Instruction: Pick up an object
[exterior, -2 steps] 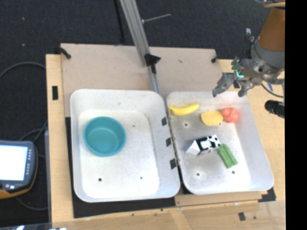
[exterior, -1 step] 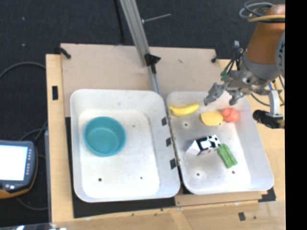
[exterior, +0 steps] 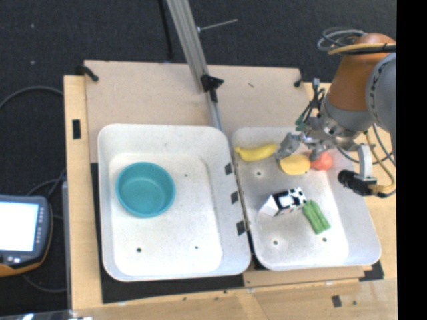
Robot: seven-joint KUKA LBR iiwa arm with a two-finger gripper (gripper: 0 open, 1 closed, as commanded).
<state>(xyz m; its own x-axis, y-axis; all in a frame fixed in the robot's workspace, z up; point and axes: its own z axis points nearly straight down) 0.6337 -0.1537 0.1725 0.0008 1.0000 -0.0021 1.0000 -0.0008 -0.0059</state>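
The end effector (exterior: 298, 145) hangs over the right bin (exterior: 353, 245), just above a yellow lump (exterior: 295, 165) beside a banana (exterior: 255, 153); whether it grips anything is unclear.

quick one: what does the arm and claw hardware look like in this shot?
Grey rounded arm body with a broad orange band above the wrist. Thin looped cables sit on top, and dark cables run down beside the wrist. The claw is small, grey metal, with green wiring just above it.
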